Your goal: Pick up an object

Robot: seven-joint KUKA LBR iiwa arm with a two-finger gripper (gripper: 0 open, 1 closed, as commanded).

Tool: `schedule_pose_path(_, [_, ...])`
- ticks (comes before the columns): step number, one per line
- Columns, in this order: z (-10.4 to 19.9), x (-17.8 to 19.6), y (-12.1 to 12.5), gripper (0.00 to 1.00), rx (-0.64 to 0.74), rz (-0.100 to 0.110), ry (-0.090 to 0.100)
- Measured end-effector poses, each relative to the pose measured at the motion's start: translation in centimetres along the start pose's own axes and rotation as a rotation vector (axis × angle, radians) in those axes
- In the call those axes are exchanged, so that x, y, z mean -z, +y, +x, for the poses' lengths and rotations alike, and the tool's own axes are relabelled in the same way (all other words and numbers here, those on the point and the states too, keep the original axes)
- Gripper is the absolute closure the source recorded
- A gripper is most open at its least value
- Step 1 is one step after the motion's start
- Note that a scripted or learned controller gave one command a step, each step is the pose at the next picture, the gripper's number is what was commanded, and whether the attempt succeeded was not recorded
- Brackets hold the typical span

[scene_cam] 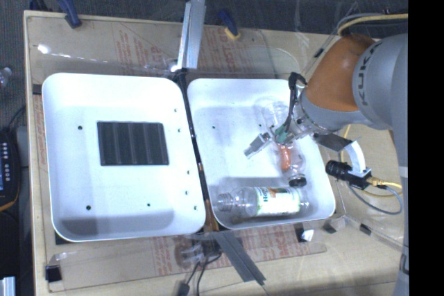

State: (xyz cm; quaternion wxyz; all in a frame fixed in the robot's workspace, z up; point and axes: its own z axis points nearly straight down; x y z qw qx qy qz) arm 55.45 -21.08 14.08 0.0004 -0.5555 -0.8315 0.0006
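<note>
Hovering my gripper (267,140) low in the right bin (208,114) near an orange thing (285,159), can't tell its state, bottle (260,201) lying along the front wall, so next I'd need a clean drop onto one

Single fixed camera above the bench (104,267), looking down at a slant, both white bins (62,149) within frame
</note>
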Motion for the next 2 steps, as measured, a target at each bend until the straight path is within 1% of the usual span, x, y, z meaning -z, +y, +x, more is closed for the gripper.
schedule_pose_path(1, [-0.8, -5.0, 2.5, 0.0, -0.05, 0.0, 0.001])
schedule_pose_path(2, [2.5, 5.4, 3.3, 0.0, -0.051, -0.002, 0.0])
